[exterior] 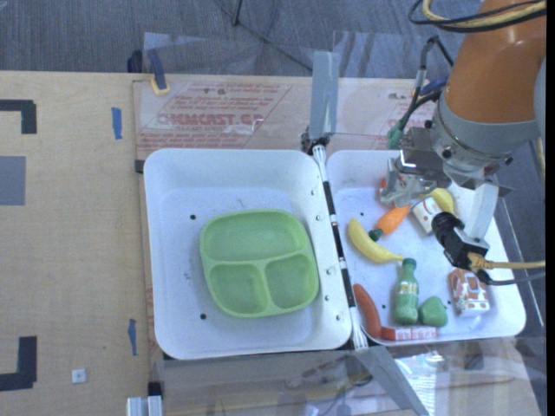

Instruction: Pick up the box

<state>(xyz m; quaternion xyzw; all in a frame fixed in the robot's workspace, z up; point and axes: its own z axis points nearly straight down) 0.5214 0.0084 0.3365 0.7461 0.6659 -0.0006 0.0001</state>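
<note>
Two white bins sit side by side on the counter [69, 232]. Landmark: the green bottle [405, 291] in the right bin [512, 319].

Box [469, 290]: small, white with orange-red print, just right of the bottle, near the bin's right wall, lying apart from its neighbours. A green block [433, 311] lies just below-right of the bottle, between bottle and box. Banana [369, 243] up-left of the bottle; carrot [391, 221] above it; red sausage [368, 310] to its lower left. Left bin [173, 180] holds a green tray [257, 263].

Gripper [406, 183]: well above the bottle, at the bin's far end, over the carrot's top. Jaws: cannot tell whether released or clenched; metal parts blur together. Nothing visibly held.

Judgement: step in hand is the approach; box untouched. To do it well:
- travel toward the bin's near right corner, staying high enough to clear bottle and cables;
- centre over the box, jaws across its shorter side;
- keep off the wall and the block;
- descend straight, close, lift slowly.
</note>
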